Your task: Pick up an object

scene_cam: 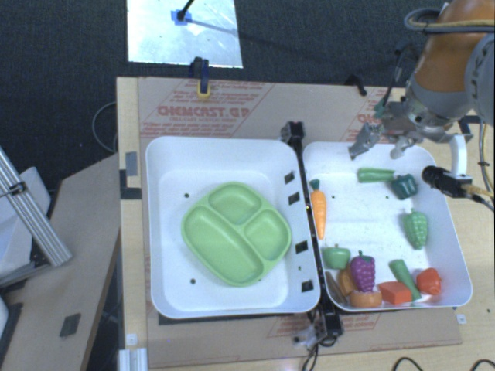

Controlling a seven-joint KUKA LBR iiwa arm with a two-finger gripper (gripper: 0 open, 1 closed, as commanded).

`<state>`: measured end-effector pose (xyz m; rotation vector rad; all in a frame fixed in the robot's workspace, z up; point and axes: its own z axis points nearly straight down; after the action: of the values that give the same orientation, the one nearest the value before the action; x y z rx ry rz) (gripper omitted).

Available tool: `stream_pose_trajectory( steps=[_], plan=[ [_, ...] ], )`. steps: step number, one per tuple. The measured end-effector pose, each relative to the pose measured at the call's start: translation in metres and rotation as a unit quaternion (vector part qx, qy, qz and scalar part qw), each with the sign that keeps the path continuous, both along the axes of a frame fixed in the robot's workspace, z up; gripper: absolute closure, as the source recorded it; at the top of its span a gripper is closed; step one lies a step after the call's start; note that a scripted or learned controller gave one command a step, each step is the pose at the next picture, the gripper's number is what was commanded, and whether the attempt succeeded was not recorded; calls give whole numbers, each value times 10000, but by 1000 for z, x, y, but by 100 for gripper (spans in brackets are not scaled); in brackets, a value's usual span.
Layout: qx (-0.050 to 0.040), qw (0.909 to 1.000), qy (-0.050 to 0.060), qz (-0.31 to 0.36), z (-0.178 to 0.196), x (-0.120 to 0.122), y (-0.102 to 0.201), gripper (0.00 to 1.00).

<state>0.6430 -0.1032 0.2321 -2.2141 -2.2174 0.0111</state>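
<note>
Green cucumber (376, 175) just below gripper (380, 146), fingers spread apart, nothing between them; right bin (448, 230)

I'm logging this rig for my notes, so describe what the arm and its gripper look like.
The arm is grey with a rounded orange band above the wrist, and thin cables loop beside that band. The gripper below it is metallic grey with two slim, light grey fingers. No lettering is readable on either.
</note>
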Motion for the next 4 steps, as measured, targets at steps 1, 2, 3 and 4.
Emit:
stream_pose_trajectory(
  steps=[1, 2, 3, 4],
  plan=[
    [-5, 10000, -60, 8, 8, 2, 0, 0],
    [-5, 10000, -48, -2, -35, -3, -3, 0],
    [-3, 10000, -52, -2, -76, -4, 1, 0],
    [0, 10000, -43, -1, -127, -11, 9, 0]
  ],
)
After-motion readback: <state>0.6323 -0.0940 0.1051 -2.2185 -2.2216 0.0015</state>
